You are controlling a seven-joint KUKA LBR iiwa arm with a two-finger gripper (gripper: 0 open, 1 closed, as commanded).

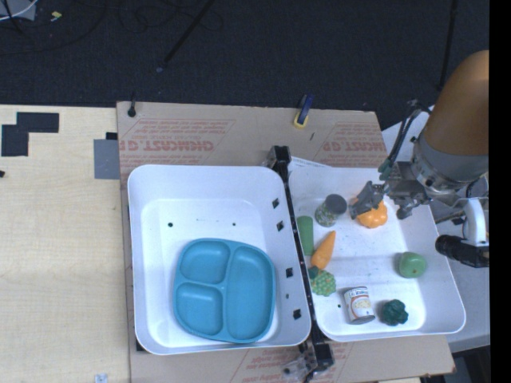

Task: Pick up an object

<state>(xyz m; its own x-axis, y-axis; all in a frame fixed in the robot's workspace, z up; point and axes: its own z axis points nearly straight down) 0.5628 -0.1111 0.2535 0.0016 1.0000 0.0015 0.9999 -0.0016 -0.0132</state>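
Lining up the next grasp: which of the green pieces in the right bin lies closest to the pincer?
The pale green round piece near the bin's right wall. It lies just below the pincer; the dark green one and the broccoli-like one sit farther toward the front.

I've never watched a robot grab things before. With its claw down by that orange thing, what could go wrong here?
The gripper sits right at the rounded orange toy, whose smooth curved shape might slip out as the fingers close. The small grey can lies just beside it, so a finger could knock it aside. The orange carrot-shaped piece is also near and might get nudged.
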